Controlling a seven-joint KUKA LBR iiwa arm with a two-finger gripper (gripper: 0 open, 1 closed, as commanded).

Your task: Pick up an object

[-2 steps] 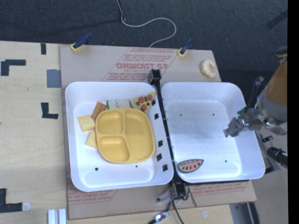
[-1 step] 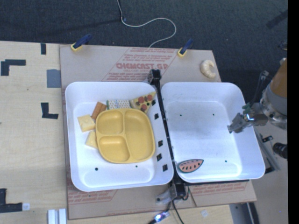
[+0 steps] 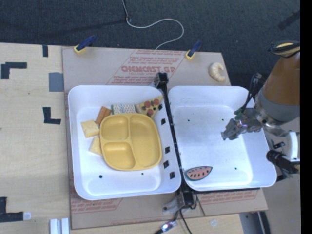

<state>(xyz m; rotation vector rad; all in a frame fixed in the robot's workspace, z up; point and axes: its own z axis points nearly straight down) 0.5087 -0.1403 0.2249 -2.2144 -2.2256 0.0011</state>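
The tool (image 3: 233, 130) hangs over the right bin (image 3: 209, 99); whether it is open, I cannot tell. The watermelon slice (image 3: 199, 172) lies below-left of it, so come straight down centred over that.

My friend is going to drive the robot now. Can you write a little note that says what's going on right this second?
Gripper: over the right bin, toward its right side, with nothing seen between its fingers; open or shut is hard to tell.
Things: a watermelon slice lies at the near edge of the right bin. The left bin has a yellow divided plate with crackers and a pizza slice tucked around its far and left sides. A small pale piece sits on the board outside the bins.
Done: nothing picked up yet.
Left: grab one object, probably the watermelon slice, since it lies nearest.
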